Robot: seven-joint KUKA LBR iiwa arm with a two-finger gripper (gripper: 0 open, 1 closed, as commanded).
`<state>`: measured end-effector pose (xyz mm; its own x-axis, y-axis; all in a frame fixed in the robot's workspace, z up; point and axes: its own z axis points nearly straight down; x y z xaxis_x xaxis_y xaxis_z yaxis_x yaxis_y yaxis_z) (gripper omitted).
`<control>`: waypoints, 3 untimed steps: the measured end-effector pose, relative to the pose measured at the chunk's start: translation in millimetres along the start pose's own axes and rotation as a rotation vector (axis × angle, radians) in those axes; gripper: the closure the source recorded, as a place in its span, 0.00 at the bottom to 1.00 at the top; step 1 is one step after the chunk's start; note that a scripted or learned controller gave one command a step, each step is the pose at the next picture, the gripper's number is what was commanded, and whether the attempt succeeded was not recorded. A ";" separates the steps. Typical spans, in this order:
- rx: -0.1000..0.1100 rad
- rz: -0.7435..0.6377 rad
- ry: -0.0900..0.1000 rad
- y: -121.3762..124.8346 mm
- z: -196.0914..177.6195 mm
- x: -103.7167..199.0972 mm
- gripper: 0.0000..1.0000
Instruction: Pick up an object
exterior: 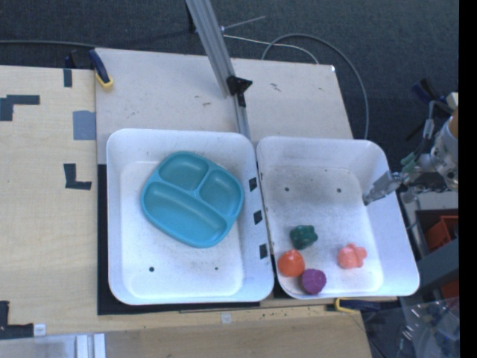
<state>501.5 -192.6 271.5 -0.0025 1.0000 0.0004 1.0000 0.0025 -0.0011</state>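
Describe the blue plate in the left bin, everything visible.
The blue plate is a rounded, light-blue tray, plastic by its look, split by raised ridges into three compartments: two smaller ones toward the far side, one long one nearer. It lies flat, turned at an angle, on the left bin's floor, toward the far side. Nothing shows in it.

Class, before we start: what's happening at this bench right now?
A robot arm's gripper hovers at the right edge of the right bin, holding nothing. Four small toys lie near that bin's front: green, orange, purple and pink. A blue divided plate sits in the left bin.
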 end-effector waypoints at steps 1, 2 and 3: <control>0.000 0.000 0.000 0.0 0.0 -0.1 0.00; 0.006 0.002 0.001 -7.9 61.5 0.6 0.00; 0.005 0.002 0.001 -10.7 105.3 0.1 0.00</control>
<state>490.7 -192.5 166.2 -0.0005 1.0000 0.0013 1.0000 0.0005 -0.0062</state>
